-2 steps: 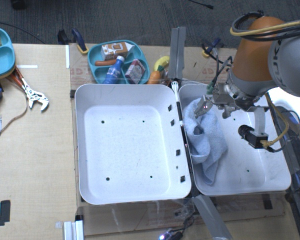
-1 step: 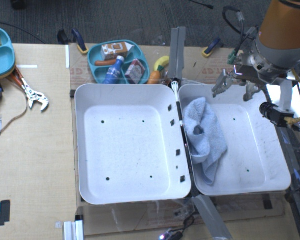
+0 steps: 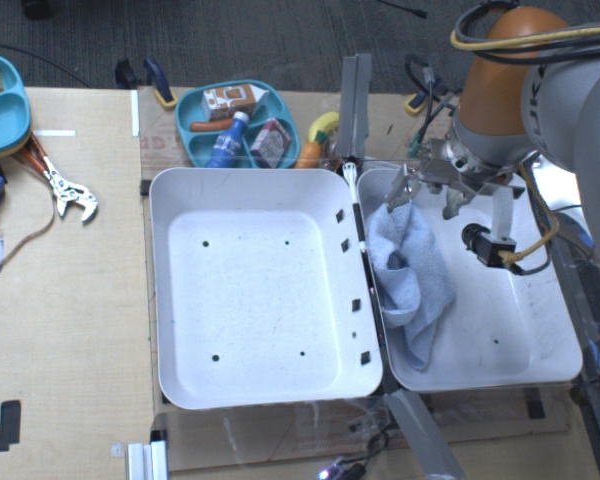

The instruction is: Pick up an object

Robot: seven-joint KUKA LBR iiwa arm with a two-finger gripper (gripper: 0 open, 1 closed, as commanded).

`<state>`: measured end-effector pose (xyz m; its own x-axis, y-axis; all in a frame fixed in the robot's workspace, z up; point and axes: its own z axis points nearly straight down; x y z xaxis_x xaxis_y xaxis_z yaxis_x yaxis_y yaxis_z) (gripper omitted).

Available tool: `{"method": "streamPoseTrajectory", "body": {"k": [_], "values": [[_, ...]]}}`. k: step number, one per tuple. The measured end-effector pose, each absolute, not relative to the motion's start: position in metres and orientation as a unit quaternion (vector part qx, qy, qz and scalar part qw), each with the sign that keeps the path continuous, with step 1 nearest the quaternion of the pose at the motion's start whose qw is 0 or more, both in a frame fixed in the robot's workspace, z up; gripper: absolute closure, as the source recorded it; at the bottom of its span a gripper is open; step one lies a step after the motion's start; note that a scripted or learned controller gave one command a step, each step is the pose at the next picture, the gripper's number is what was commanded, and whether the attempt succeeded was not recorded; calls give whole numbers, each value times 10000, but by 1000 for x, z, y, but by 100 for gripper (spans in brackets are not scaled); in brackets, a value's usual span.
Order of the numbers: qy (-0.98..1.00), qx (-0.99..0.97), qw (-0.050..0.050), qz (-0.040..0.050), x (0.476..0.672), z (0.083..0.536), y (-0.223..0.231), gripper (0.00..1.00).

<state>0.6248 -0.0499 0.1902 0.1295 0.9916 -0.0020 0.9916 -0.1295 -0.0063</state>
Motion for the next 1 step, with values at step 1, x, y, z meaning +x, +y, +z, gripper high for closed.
{"method": "streamPoseTrajectory", "body": {"k": [1], "values": [[-6874,-7263,2,15,626,168,-168,0]]}}
